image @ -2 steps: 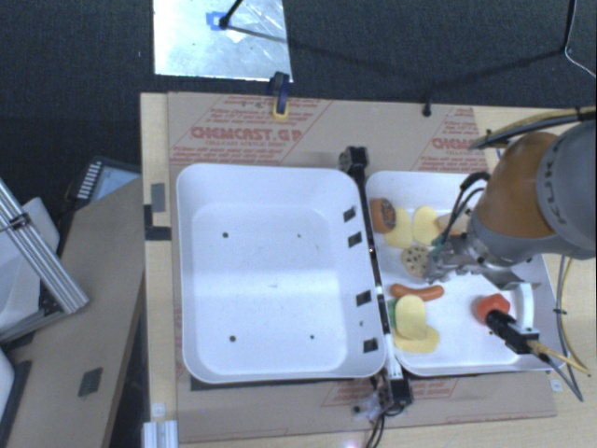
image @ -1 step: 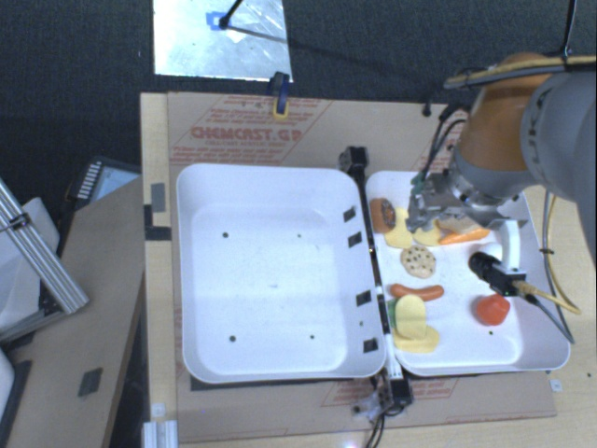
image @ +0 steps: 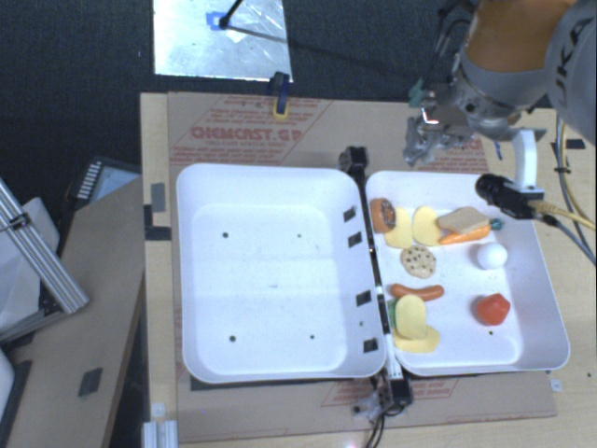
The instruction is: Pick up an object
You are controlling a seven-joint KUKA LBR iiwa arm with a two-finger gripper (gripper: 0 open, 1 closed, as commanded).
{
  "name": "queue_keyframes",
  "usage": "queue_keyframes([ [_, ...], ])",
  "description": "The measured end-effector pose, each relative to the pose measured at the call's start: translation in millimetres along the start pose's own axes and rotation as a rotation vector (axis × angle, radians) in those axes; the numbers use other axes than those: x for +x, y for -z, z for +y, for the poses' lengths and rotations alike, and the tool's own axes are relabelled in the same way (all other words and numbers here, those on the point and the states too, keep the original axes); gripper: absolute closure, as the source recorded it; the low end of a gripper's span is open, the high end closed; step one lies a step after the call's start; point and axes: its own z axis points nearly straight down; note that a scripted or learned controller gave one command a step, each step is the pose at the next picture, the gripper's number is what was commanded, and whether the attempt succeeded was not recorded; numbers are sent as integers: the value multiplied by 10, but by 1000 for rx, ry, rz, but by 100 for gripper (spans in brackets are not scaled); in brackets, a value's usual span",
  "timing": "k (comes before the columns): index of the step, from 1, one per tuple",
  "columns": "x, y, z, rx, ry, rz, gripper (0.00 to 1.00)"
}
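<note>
The right bin (image: pixel 541 292) holds toy food. A brown pastry (image: pixel 382 215) lies at its far left, with yellow pieces (image: pixel 426 223) beside it. A bread slice (image: pixel 464 219) rests over a carrot (image: pixel 464 237). Nearer me are a cookie (image: pixel 419 260), a white egg (image: pixel 492 256), a sausage (image: pixel 417 292), a red tomato (image: pixel 492 309) and a green-yellow piece (image: pixel 410 317). My gripper (image: pixel 424 149) hangs above the bench just beyond the bin's far rim, apart from all the food, with nothing seen in it.
The left bin (image: pixel 201 185) lies beside the right one, joined by a black divider (image: pixel 366 241). A black camera-like fitting (image: pixel 504 194) juts over the right bin's far right corner. A shiny plate (image: pixel 219 26) and a blue-yellow clamp (image: pixel 279 94) sit beyond the bins.
</note>
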Motion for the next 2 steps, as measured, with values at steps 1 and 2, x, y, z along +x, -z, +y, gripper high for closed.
queue_keyframes([
  [1, 596, -1114, -228, 29, -3, -1, 100],
  [2, 828, -1677, 262, 22, -6, -3, 100],
])
